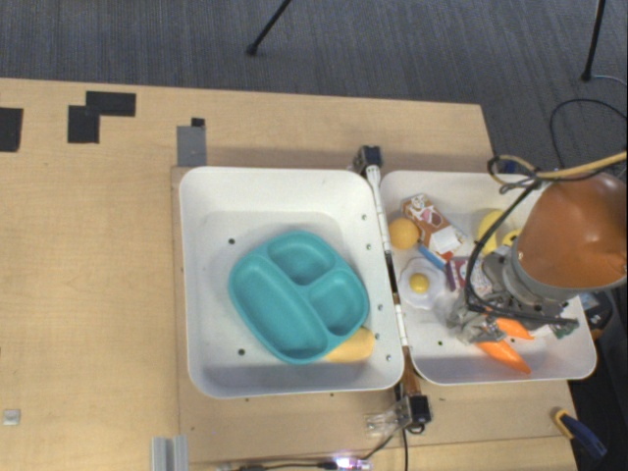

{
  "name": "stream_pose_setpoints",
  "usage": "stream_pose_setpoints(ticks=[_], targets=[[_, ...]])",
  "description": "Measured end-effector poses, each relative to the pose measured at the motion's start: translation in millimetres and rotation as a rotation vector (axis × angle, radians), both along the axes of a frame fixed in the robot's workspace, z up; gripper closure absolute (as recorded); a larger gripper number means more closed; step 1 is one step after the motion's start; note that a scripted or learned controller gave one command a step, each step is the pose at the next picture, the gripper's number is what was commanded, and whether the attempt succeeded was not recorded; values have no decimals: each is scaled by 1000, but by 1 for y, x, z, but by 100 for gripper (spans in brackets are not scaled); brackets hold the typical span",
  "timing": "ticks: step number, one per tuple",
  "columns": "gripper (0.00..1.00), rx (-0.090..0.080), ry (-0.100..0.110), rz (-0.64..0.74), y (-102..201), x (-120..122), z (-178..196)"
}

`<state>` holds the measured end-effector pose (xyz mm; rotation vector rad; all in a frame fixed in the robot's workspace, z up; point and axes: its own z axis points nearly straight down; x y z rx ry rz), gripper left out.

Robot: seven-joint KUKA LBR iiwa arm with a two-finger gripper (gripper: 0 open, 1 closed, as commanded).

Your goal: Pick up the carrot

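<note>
The carrot point(506, 354) is a small orange piece lying near the front wall of the right bin point(549, 371). My gripper point(494, 322) hangs low over the bin floor, right behind the carrot and close to its upper end. The grey wrist and its orange band point(574, 235) cover most of the gripper from above. I cannot tell whether the gripper touches the carrot.
The right bin also holds a yellow ball point(402, 232), a red and white packet point(428, 214), a toy fried egg point(420, 285) and a yellow banana point(490, 226). In the left bin point(211, 263) lies a teal divided plate point(299, 297) with a yellow item point(353, 347) at its edge.
</note>
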<state>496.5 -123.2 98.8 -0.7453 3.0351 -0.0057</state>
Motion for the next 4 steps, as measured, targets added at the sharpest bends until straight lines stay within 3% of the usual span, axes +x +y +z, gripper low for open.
stream_pose_setpoints(ticks=[1,2,3,4], targets=[[0,0,0,0,0,0,0],[100,1,-6,-4,1,2,11],[0,1,-5,-3,1,2,11],[0,-3,9,227,-6,0,-12]])
